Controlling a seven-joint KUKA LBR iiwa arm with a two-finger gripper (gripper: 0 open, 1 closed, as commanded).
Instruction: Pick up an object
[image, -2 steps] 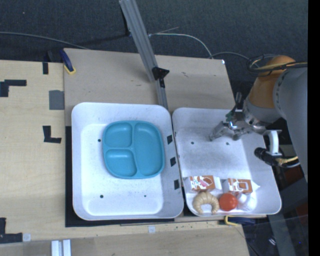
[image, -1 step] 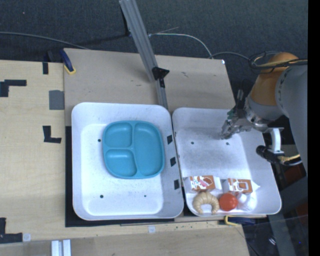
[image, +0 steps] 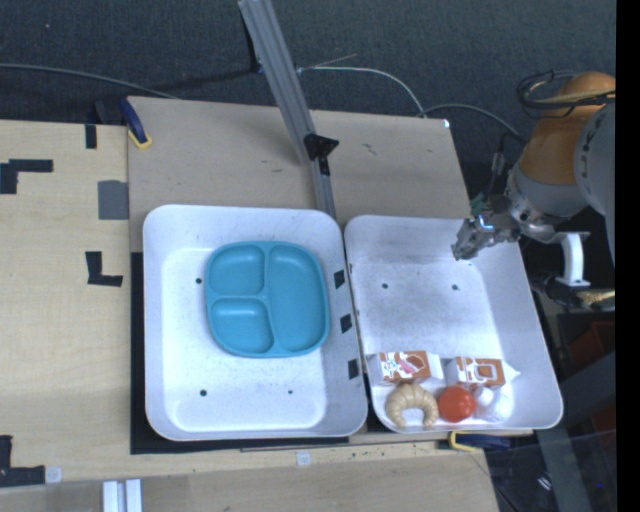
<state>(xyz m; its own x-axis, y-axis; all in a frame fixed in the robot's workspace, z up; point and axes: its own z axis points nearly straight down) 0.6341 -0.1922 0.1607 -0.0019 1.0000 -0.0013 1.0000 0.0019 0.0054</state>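
Note:
My gripper (image: 466, 245) hangs over the far right corner of the right bin (image: 440, 300), with nothing seen between its fingers. Along that bin's near edge lie a tan croissant (image: 412, 404), a red tomato-like ball (image: 457, 404), and two red-and-white packets (image: 405, 367) (image: 482, 372). These objects sit well below the gripper in the view, roughly a bin's length away from it.
The left bin (image: 180, 380) holds a blue divided plate (image: 267, 299). A grey metal post (image: 290, 95) runs up from between the bins. The arm's orange band (image: 560, 150) sits at the right edge, with cables above the bench's far side.

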